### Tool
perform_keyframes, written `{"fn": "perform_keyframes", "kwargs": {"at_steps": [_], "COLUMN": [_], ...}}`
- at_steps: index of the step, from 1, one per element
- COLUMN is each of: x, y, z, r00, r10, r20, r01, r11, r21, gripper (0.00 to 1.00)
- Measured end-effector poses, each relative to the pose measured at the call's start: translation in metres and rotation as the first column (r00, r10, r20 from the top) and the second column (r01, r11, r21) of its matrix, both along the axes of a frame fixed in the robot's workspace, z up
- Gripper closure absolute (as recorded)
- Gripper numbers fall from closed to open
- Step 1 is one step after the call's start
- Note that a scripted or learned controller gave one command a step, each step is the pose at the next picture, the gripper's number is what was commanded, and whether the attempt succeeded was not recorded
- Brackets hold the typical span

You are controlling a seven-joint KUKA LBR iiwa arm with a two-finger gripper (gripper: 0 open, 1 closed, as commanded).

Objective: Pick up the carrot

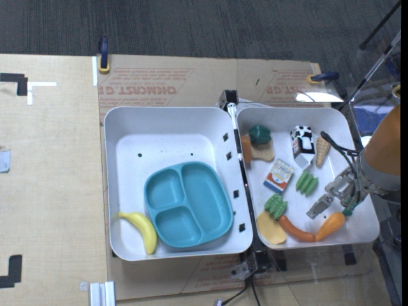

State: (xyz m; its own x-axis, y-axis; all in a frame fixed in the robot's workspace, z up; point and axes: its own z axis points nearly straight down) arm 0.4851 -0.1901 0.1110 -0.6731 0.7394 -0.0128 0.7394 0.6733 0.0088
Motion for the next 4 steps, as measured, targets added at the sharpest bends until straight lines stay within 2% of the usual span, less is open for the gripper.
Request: {"fn": "perform_keyframes", "kwargs": {"at_steps": [1,2,3,4], "x": [-0.006,-0.007,-0.005,-0.006], "y": [-0.018,-0.032,-0.028,0.0], "z": [-0.019,-0.019,-0.019,-0.019], "r00": [0.988,0.982,0.908,1.0], "r10": [0.153,-0.19,-0.419,-0.027], "r20": [-0.013,-0.013,-0.015,-0.013], "r01": [-0.153,0.19,0.419,0.027], "r11": [0.988,0.982,0.908,1.0], "r21": [0.003,0.003,0.009,0.004], "gripper": [0.0,0.0,0.0,0.0]}}
